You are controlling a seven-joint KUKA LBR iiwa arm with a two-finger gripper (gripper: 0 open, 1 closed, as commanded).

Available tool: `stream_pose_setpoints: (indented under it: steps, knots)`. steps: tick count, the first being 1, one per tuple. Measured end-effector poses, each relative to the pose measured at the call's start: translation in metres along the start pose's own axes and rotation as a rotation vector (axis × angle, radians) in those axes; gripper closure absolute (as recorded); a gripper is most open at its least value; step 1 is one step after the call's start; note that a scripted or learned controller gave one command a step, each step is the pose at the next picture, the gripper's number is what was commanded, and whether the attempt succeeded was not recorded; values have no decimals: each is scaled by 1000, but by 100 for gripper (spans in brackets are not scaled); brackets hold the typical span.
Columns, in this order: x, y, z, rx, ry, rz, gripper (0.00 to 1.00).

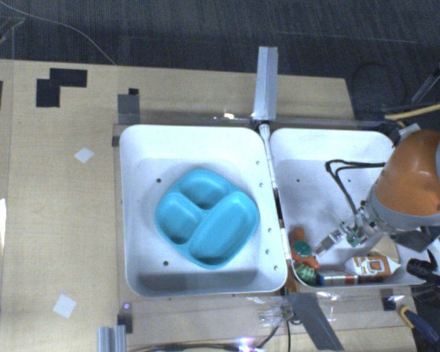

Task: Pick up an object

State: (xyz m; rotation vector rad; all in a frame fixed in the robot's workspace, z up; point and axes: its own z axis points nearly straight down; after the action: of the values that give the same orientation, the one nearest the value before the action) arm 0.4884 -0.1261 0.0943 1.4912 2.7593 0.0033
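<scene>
hand (pixel 328 242) beside bottle (pixel 369 267) and orange toy (pixel 298 235).

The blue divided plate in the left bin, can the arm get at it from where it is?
Probably yes. The blue divided plate lies alone in the left bin, uncovered, while the gripper hangs over the right bin.

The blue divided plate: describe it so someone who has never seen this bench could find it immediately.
Of the two white bins side by side, take the left bin, the one away from the arm. The blue divided plate lies flat near its middle. It is bright blue with three compartments, far larger than the small items clustered in the right bin's near corner.
</scene>
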Motion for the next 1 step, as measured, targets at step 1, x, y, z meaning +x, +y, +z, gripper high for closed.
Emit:
stream_pose_setpoints:
  steps: [1]
  knots:
    - [-55,45,6,-6,-6,-38,0]
